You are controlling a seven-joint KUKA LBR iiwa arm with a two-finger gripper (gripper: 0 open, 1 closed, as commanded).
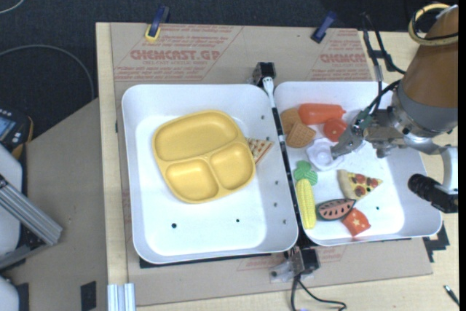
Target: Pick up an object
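Two white bins sit side by side on the bench. The left bin holds a yellow divided plate and a small waffle piece just beside the plate. The right bin holds the toy food: an orange carrot-like piece, a brown bread piece, a red tomato, a yellow corn cob with a green top, a pizza slice, a watermelon slice and a small red piece.

The toys are bunched up in one bin, I think so the arm has lots to choose from. The other bin has room to put things.

The gripper is low over the right bin, close to the tomato and a small clear thing. It sits there because the nearest toys are right under it. I cannot tell if its fingers are apart or together, and I see no toy between them. So the picking still needs doing. The tomato looks like the easiest grab.
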